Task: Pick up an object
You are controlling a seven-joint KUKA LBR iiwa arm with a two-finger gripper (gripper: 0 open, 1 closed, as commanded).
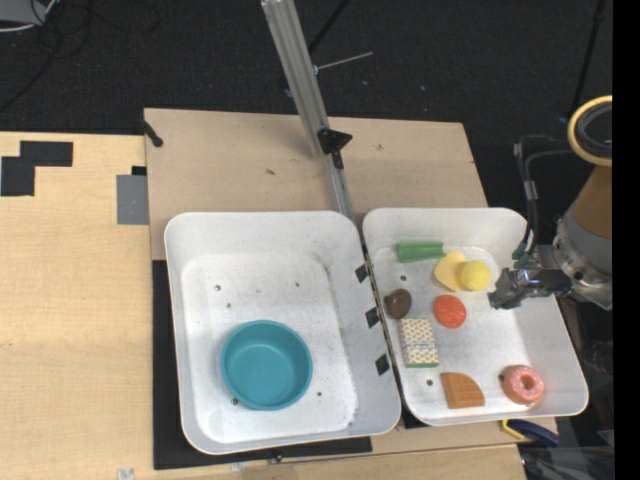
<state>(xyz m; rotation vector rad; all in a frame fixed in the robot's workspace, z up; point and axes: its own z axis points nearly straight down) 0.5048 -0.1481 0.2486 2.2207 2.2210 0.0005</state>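
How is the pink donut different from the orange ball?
The pink donut is a ring with a hole; the orange ball is solid and round. The donut lies in the right bin's near corner; the ball sits mid-bin, beside the checkered block. Both share that bin.

Grooved aluminium extrusion bar (300, 68) slants from top centre toward bins. Pale wooden board (70, 298) at left; black floor (150, 38) across top of frame.
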